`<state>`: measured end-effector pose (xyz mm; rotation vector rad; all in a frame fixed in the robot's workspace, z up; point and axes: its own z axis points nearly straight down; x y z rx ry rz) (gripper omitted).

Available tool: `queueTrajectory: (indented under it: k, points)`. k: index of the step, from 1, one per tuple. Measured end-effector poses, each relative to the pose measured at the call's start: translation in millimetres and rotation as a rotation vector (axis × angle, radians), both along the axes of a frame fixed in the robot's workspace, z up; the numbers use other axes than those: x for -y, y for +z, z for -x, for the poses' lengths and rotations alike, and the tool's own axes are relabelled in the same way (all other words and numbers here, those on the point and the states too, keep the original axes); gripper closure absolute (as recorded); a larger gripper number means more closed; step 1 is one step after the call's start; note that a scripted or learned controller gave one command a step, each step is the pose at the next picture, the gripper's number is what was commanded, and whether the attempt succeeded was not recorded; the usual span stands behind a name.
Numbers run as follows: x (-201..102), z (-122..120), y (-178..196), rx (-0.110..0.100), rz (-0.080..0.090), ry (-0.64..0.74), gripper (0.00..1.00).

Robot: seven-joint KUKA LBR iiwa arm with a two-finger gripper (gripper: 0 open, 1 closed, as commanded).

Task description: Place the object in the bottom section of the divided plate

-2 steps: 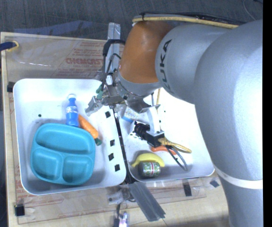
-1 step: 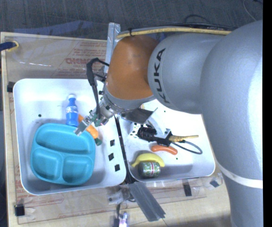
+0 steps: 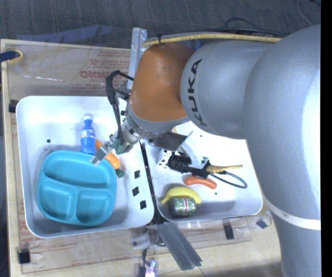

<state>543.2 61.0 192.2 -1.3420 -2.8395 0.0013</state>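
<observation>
- Orange object (image 3: 115,161): touching the hand (image 3: 103,153) on its lower-right side, at the upper right rim of the divided plate (image 3: 67,175), in the left bin (image 3: 27,131).
- Long axis slanted, running from the hand down and to the right; a green bit showing at the end nearest the hand, the other end toward the wall between the bins.
- Upper end covered by the hand, so full length and shape hard to make out.
- Cannot tell how far open the hand is, nor whether the orange object is truly gripped or merely lying against it.
- Plate just below and left of the hand: one wide section nearest it, two smaller ones farther off.
- Blue bottle (image 3: 87,135) just left of and above the hand, white cap pointing away from the plate.
- Well right of the hand, in the right bin (image 3: 243,180): a red-orange piece (image 3: 201,182), a banana (image 3: 181,194), a green can (image 3: 183,207) touching the banana.
- Upper part of both bins and much of the desk (image 3: 50,68) hidden by the arm (image 3: 229,62).
</observation>
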Motion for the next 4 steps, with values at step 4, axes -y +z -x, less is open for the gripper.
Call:
queueTrajectory:
  k: [4]
  points:
    - [0.0, 0.0, 0.0, 0.000, 0.000, 0.000, 0.00]
